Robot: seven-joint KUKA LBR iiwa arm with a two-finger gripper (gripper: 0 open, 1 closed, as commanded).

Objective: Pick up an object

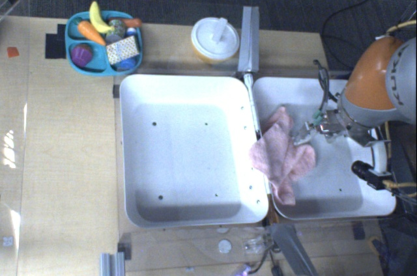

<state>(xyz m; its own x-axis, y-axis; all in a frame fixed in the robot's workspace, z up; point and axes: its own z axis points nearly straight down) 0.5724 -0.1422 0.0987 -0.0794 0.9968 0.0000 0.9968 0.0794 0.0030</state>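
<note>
My arm [381,82] comes in from the right edge of the frame, the orange band sitting high at the right and the grey wrist below it, reaching leftward over the right bin [339,193]. My gripper [307,135] sits right of the frame's centre, low over that bin, its metal tip just at the right edge of the pink cloth [281,154]. From this slant I cannot tell whether my fingers are spread or closed, nor whether any fold of the cloth lies between them; the tip and the cloth look to be touching or very nearly so. The cloth is crumpled and lies in the left part of the right bin, against the wall that divides the two bins, with its left edge riding up onto that wall and its lower end trailing toward the bin's bottom left corner. The left bin [189,148] fills the middle of the frame, white, with a few small dark dots on its floor. Above it, at the top centre, stands a round white lidded cup [215,38] on the wooden bench [58,157], just beside a grey upright post [249,40] that rises at the seam between the bins. In the upper left of the frame rests a blue tray [73,43] of toy food, a yellow banana [98,18] and an orange carrot [90,32] among the pieces.
</note>
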